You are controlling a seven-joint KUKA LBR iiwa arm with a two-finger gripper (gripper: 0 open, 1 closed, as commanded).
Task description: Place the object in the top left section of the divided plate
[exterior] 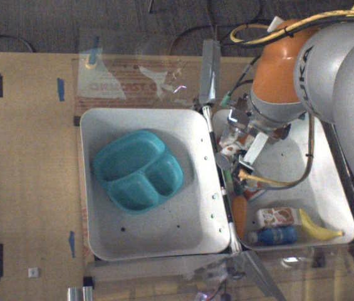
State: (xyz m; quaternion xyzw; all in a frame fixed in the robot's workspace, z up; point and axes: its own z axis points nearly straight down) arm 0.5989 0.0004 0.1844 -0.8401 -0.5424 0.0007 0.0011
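The gripper (230,158) is seen at nine o'clock in the right bin (327,168). The teal divided plate (138,170) is set in the left bin (101,231).

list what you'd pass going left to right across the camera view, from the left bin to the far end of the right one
left bin → teal divided plate → gripper → blue bottle → banana
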